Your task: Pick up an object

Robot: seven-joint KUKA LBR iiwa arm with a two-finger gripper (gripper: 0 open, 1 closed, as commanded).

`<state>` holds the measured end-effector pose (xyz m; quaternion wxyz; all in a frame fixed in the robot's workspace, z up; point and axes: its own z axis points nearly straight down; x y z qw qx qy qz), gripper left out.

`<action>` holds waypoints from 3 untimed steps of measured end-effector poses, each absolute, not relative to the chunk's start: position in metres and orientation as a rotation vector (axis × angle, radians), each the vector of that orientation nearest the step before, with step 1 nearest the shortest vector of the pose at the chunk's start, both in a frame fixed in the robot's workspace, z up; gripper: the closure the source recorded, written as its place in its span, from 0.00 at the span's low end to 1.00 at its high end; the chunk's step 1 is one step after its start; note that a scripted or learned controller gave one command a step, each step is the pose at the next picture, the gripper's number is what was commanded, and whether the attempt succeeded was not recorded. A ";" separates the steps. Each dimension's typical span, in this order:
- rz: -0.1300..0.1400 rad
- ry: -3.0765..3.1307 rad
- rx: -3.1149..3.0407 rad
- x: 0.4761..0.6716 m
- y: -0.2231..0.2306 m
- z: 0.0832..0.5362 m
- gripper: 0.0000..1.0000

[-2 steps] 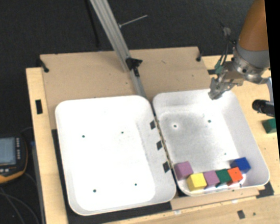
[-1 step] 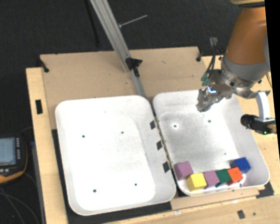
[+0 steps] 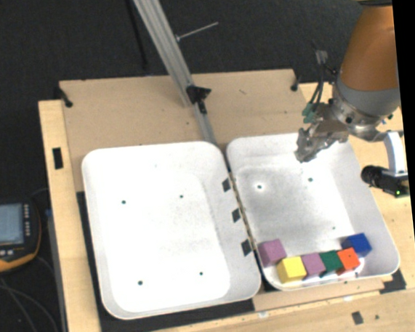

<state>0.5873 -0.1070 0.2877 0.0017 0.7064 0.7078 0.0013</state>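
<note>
Several small blocks lie along the near edge of the right bin (image 3: 354, 176): a purple block (image 3: 272, 250), a yellow one (image 3: 292, 269), another purple one (image 3: 313, 264), a green one (image 3: 330, 261), an orange one (image 3: 347, 259) and a blue one (image 3: 357, 243). My gripper (image 3: 307, 150) hangs over the far part of the right bin, well away from the blocks, pointing down and to the left. Nothing shows between its tips.
The left bin (image 3: 162, 224) sits beside the right one on the wooden bench. A slanted metal pole (image 3: 171, 48) rises behind the bins. A handheld pendant (image 3: 5, 228) lies off the bench at the left.
</note>
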 end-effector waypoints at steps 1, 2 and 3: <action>-0.006 2.234 2.219 0.558 -0.035 0.201 1.00; 0.004 2.226 2.213 0.617 -0.006 0.199 1.00; -0.002 2.221 2.223 0.592 -0.003 0.205 1.00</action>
